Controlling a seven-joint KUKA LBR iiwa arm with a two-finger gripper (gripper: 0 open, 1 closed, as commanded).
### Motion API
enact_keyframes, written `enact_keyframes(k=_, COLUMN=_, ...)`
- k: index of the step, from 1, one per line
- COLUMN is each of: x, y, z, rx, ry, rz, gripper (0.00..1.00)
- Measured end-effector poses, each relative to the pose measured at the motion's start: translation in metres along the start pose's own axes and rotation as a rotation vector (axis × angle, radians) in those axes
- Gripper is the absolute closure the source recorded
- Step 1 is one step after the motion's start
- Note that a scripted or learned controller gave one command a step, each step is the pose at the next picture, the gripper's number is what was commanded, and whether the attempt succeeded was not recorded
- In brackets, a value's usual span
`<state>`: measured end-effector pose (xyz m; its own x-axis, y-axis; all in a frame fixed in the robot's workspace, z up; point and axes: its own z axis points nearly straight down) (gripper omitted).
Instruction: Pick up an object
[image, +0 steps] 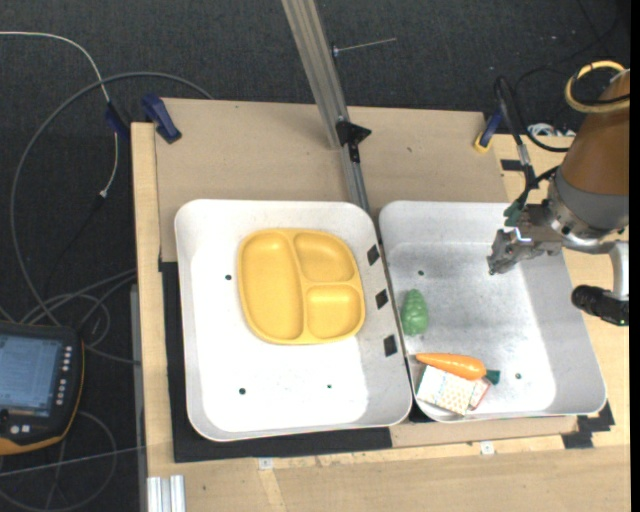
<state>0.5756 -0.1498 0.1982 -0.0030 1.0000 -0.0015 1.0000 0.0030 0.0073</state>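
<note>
In the right bin (560, 330) lie a green lumpy object (414, 311) near its left wall, an orange carrot (452, 364) toward the front, and a pale speckled block (447, 391) under the carrot's near side. My gripper (503, 253) hangs over the back right part of this bin, well away from all three objects. I see nothing between its fingers.
The left bin (210, 330) holds a yellow divided plate (300, 284). A metal pole (318, 60) rises from the bench behind the bins. Blue clamps (160, 117) sit at the bench's back corners. The right bin's middle floor is bare.
</note>
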Motion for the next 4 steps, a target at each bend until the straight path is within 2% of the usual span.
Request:
enact_keyframes(k=1, x=0.000, y=0.002, z=-0.055, rx=-0.001, ry=-0.001, rz=0.001, gripper=1.00)
enact_keyframes(k=2, x=0.051, y=-0.009, z=-0.063, rx=0.009, ry=0.005, rz=-0.003, gripper=1.00)
enact_keyframes(k=4, x=0.151, y=-0.024, z=-0.047, rx=0.011, ry=0.005, rz=-0.004, gripper=1.00)
